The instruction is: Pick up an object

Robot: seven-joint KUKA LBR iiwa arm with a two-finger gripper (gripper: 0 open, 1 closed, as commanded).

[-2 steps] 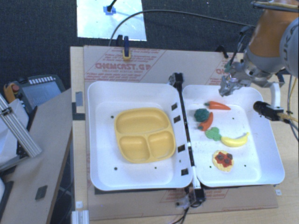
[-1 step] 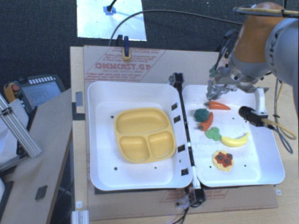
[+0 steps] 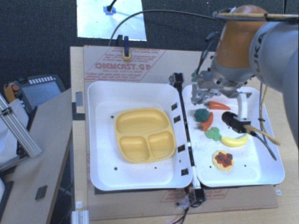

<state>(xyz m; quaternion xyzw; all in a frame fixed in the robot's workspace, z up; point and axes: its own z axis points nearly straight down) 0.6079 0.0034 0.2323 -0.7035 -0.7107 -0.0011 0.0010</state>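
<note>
Camera view: gripper (image 3: 200, 97) hovering over right bin (image 3: 261, 171), far-left corner; cannot tell claw state. Toy broccoli (image 3: 202, 114) lying just below it, touching carrot (image 3: 207, 121). Likely light, rigid plastic, slippery; pinching across crown seeming safest.

My arm (image 3: 275, 50) is smooth rounded grey with a glossy orange band (image 3: 236, 38) above the wrist, dark cables trailing beside it, ending in a metallic silver gripper (image 3: 202, 96).
</note>
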